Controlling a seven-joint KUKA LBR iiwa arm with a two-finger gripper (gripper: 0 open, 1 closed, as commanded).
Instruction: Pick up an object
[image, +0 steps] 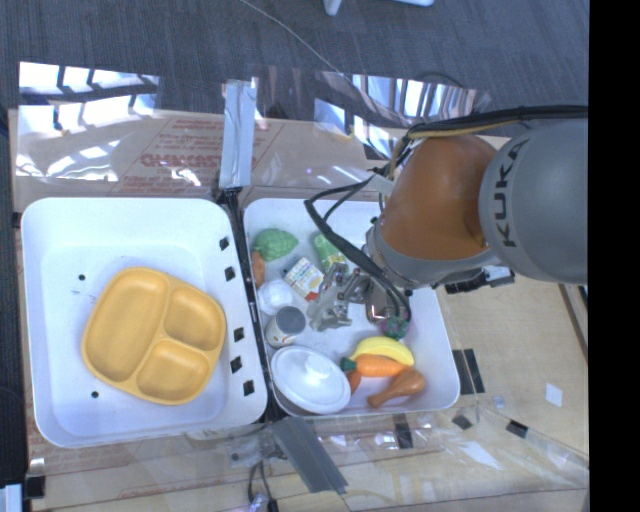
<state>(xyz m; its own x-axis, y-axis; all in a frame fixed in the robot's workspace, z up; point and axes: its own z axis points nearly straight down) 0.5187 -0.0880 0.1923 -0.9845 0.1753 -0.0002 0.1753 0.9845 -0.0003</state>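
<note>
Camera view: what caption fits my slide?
Grey arm's gripper lowered among toy food in the right white bin; yellow divided tray beside.

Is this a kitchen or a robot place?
Probably a robot lab set up for practice, not a kitchen. The grey KUKA arm with an orange band reaches over a shallow white bin of toy food, like a plastic yellow banana, beside a yellow divided plastic tray.

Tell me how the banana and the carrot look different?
The banana is yellow and curved; the carrot is orange and straighter. The banana lies on the side nearer the claw; the carrot lies just below it in this view. Both are toy foods lying touching in the right bin.
</note>
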